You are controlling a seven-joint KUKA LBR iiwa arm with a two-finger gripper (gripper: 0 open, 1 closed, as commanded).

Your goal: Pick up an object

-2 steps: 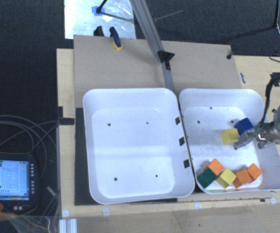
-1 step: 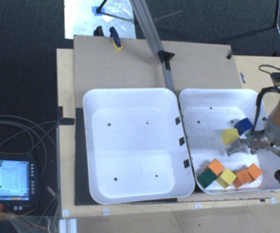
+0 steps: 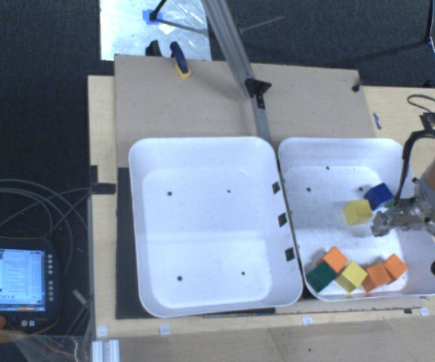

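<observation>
The right bin (image 3: 338, 161) holds several coloured blocks. A blue block (image 3: 378, 194) and a yellow block (image 3: 357, 212) lie at its middle right. Along the front wall sit an orange block (image 3: 335, 259), a green block (image 3: 322, 277), a second yellow block (image 3: 350, 277) and two more orange blocks (image 3: 375, 275) (image 3: 395, 265). My gripper (image 3: 384, 222) reaches in from the right, low over the bin floor, just right of the yellow block and below the blue one. Nothing shows in its grasp.
The left bin (image 3: 202, 153) stands beside the right one, with a ridge between them. A slanted metal pole (image 3: 232, 44) crosses the back of the bench. A teach pendant (image 3: 17, 281) and cables lie off the bench at lower left.
</observation>
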